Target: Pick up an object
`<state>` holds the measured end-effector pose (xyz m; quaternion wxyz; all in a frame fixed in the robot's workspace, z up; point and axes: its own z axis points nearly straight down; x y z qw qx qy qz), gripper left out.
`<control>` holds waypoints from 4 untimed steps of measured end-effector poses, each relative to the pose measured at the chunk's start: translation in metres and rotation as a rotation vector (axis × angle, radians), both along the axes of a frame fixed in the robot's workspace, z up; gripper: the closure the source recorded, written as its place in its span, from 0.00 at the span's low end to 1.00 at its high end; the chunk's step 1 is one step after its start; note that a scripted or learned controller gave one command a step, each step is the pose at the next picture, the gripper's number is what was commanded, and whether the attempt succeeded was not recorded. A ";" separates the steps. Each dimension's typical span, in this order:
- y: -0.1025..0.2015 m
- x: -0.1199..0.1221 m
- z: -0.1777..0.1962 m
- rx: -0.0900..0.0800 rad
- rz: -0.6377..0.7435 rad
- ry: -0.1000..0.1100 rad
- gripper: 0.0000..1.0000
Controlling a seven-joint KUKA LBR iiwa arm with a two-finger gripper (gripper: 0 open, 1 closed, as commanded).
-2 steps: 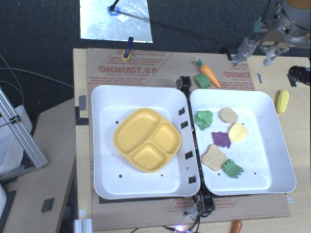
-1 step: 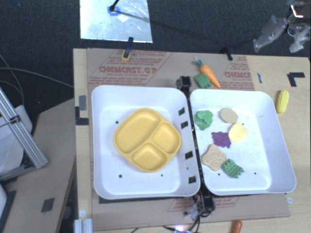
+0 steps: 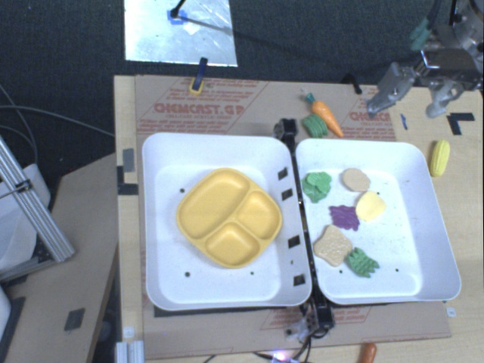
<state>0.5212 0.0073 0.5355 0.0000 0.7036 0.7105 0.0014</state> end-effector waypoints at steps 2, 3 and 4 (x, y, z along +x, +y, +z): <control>0.079 -0.031 0.011 0.000 -0.002 -0.004 1.00; 0.053 -0.035 -0.079 -0.003 -0.011 0.009 1.00; -0.020 -0.034 -0.080 -0.003 -0.015 -0.002 1.00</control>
